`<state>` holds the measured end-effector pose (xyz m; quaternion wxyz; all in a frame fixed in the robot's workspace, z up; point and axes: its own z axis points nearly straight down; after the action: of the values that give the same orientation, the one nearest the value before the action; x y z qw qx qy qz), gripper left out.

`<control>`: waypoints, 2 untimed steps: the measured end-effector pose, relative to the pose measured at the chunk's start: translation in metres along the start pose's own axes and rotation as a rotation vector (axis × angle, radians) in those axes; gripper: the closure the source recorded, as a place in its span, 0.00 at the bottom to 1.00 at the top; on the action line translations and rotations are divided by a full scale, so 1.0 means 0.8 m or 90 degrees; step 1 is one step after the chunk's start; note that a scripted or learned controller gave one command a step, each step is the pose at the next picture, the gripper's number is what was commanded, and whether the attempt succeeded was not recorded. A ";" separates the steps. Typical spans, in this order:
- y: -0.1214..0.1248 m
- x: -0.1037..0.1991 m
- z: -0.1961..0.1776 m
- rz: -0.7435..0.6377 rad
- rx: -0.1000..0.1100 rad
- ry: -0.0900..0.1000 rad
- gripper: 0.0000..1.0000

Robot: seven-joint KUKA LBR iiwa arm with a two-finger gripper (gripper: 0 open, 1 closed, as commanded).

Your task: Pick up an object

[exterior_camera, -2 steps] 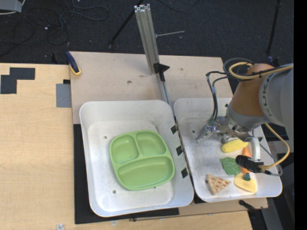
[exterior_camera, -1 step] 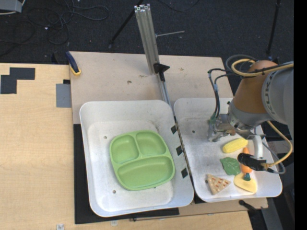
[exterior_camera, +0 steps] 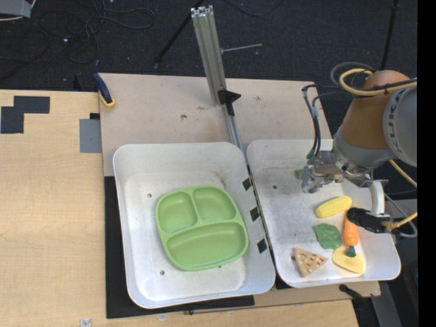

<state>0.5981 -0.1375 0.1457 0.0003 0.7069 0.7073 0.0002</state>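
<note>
The claw (exterior_camera: 315, 180) hangs low over the right bin (exterior_camera: 276, 213), near its middle; I cannot tell its state. The toys crowd the bin's near right corner: corn (exterior_camera: 334, 206) just beside the claw, then leaf (exterior_camera: 328, 235), carrot (exterior_camera: 350, 231), pizza slice (exterior_camera: 308, 260) and cheese (exterior_camera: 349, 260) near the rim. The bin's left half lies bare. A green tray (exterior_camera: 201, 227) sits in the left bin (exterior_camera: 136, 182).

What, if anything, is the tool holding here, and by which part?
Nothing held: the tool hangs above bare bin floor, apart from the corn cob.
</note>
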 end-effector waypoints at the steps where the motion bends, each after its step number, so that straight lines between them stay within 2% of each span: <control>1: -0.001 -0.007 -0.054 0.001 -0.001 0.000 1.00; 2: 0.000 -0.008 -0.107 0.000 -0.001 0.000 1.00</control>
<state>0.5982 -0.1441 0.2312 0.0011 0.7069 0.7073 0.0006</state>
